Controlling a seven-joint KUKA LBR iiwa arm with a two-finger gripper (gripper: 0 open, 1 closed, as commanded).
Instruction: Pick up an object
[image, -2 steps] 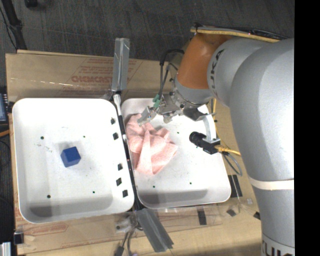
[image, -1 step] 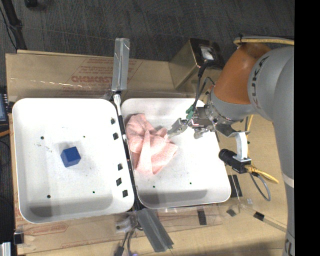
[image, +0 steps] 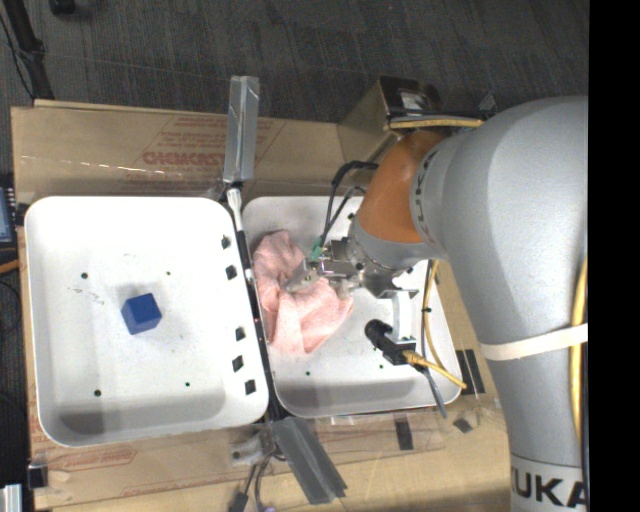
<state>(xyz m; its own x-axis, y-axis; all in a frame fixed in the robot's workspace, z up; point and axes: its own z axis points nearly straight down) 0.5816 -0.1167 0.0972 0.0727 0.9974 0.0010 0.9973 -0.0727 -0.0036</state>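
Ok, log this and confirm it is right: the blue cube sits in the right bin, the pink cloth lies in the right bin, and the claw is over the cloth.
Not quite. The camera view shows the blue cube in the left bin, alone. The rest stands: the pink cloth lies in the right bin, and the claw is over the cloth.

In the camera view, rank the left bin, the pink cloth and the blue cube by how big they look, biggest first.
1. Left bin, by far the largest.
2. Pink cloth, crumpled in the right bin.
3. Blue cube, smallest, in the left bin.
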